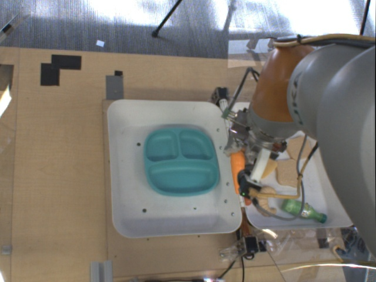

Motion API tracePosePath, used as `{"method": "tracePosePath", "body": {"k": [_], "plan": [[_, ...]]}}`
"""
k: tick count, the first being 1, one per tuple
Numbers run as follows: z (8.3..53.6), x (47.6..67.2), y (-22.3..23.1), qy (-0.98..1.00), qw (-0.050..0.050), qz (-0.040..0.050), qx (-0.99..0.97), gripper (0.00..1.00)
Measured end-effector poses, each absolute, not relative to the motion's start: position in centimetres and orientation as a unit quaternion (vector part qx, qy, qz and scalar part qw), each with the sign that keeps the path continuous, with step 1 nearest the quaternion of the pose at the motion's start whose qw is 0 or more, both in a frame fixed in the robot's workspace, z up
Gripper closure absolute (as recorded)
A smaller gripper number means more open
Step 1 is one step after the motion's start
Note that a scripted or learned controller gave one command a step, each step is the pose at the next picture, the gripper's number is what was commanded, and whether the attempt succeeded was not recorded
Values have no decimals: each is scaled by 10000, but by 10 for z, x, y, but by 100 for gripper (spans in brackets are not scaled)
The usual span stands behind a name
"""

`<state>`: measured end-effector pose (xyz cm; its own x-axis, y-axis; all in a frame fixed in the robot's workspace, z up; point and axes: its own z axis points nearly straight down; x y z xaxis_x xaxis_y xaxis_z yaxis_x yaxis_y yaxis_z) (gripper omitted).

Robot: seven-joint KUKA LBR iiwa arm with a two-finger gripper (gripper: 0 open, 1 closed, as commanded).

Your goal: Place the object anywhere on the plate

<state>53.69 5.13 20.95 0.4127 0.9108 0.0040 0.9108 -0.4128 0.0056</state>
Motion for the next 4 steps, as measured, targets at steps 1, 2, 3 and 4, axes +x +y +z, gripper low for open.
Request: {"method": "tracePosePath", "body": {"k": [1,2,3,4], "plan": [[209,537,50,5409,18,26,8411,0],[220,540,51,5465,52,67,8374,100],[183,551,107,6060,-8,2,7954,100],[184,552,106,6053,0,10,7960,0]]}}
